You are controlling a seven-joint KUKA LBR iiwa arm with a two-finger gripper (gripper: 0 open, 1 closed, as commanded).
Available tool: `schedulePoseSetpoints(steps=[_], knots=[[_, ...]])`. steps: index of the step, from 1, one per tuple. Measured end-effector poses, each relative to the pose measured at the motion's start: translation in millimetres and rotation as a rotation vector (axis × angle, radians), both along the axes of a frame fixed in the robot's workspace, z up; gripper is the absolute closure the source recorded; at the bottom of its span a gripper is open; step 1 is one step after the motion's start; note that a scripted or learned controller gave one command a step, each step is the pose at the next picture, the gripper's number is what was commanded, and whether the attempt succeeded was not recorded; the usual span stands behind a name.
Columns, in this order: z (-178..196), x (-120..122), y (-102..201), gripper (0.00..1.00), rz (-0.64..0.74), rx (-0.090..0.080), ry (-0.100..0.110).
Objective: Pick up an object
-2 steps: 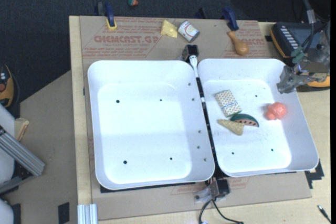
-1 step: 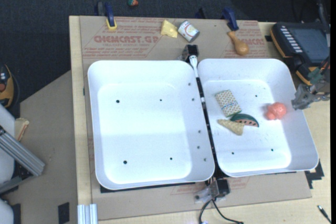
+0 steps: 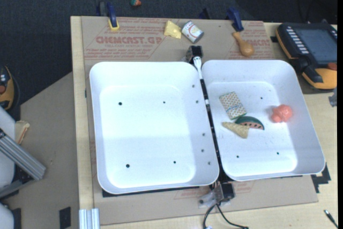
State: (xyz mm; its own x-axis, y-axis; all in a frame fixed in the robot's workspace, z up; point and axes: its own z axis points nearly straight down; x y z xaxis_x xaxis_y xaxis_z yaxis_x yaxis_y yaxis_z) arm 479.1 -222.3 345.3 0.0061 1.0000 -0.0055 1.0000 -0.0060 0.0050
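In the right bin point(image 3: 300, 115), four small things lie loose on the white floor. A patterned packet point(image 3: 232, 104) sits nearest the bin's middle; it is oblong, and its long axis runs from upper left to lower right. Just below it lies a melon slice point(image 3: 251, 124), green rind arched upward, red flesh below, its long axis close to level and tipping down a little at the right. Touching or almost touching the slice's lower left is a tan wedge point(image 3: 236, 129), whose narrow tip points left toward the divider between the bins. A pink ball point(image 3: 281, 113) rests well apart to the right, near the right wall.

The packet, slice and wedge cluster together, with little room between them. Bare floor surrounds the cluster: a broad strip along the near wall, another along the far wall, and a gap between the slice and the ball. The ball has less space on its right side, where the wall rises.

The left bin point(image 3: 107, 115) stands beside it, the two rims touching along the middle.

Behind the bins, on the bench point(image 3: 86, 40), lie a yellow wedge point(image 3: 172, 30), a small carton point(image 3: 192, 31) and a wooden pear point(image 3: 244, 44).

The pincer's state cannot be told.
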Motion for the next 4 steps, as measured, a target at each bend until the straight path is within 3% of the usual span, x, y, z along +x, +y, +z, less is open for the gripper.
schedulePoseSetpoints(steps=[3, 4], knots=[[-96.5, -0.1, -1.1, 1.00, 0.006, 0.007, 0.009], [-76.1, 0.6, -1.9, 1.00, 0.006, 0.003, 0.001]])
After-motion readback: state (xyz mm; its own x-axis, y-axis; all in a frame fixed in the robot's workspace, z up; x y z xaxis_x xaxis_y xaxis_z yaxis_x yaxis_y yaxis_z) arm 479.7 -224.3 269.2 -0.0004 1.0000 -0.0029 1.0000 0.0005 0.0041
